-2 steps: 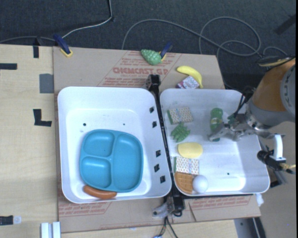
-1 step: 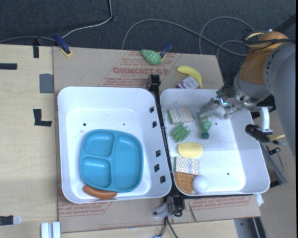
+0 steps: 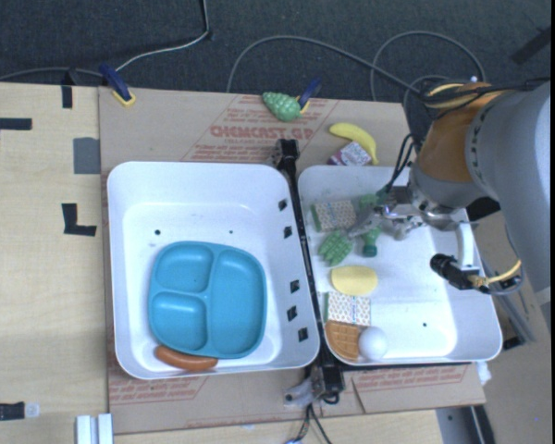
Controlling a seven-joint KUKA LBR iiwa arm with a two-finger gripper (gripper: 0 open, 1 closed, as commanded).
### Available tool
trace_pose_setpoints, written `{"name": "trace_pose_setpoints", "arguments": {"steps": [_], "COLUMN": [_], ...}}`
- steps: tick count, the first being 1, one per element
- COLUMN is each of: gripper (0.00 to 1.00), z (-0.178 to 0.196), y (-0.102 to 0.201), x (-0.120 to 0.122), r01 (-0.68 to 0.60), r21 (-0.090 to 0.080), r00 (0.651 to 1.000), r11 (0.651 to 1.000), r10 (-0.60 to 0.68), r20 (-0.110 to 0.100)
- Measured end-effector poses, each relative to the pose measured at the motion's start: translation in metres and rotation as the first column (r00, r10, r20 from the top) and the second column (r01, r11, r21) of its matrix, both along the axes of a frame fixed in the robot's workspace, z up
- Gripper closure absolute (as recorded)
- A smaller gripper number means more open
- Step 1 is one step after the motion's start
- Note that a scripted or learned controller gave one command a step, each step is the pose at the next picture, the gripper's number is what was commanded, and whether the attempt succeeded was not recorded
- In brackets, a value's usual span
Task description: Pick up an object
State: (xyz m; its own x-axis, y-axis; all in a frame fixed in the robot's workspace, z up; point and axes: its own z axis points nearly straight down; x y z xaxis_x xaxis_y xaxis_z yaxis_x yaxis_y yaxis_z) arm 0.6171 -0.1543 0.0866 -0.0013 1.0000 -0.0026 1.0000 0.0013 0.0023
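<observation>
Reaching in from the right, the gripper point(image 3: 375, 222) hung low over the upper part of the right bin point(image 3: 462, 340), its metal fingers pointing left toward a cluster of small items; whether they were spread or closed could not be told from the slanted view, and nothing could be seen between them. Just beside the fingertips lay a green leafy toy point(image 3: 336, 247) and a small dark green piece point(image 3: 370, 243), with a speckled grey square point(image 3: 334, 215) next to them near the bin's upper left corner. Below these sat a pale yellow oval piece point(image 3: 353, 279), and at the bin's lower left corner a waffle-patterned item point(image 3: 346, 326) touched a white ball point(image 3: 374, 343).

In the left bin point(image 3: 129, 192) rested a blue divided plate point(image 3: 206, 298), with an orange sausage-shaped toy point(image 3: 185, 359) lying against its lower edge.

Outside the bins, on the cardboard point(image 3: 213, 132) behind them, sat a green knobbly toy point(image 3: 281, 105), a banana point(image 3: 354, 138) and a small wrapper point(image 3: 353, 156).
</observation>
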Motion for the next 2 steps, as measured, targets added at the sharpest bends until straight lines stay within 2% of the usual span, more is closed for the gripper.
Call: {"name": "trace_pose_setpoints", "arguments": {"steps": [1,2], "gripper": [0.0,0.0], "z": [-0.001,0.0], "y": [0.034,-0.002], "x": [0.045,0.045], "r01": [0.0,0.0], "r21": [-0.003,-0.001], "r00": [1.0,1.0], "r11": [1.0,1.0], "r10": [0.0,0.0], "r20": [-0.014,0.001]}}
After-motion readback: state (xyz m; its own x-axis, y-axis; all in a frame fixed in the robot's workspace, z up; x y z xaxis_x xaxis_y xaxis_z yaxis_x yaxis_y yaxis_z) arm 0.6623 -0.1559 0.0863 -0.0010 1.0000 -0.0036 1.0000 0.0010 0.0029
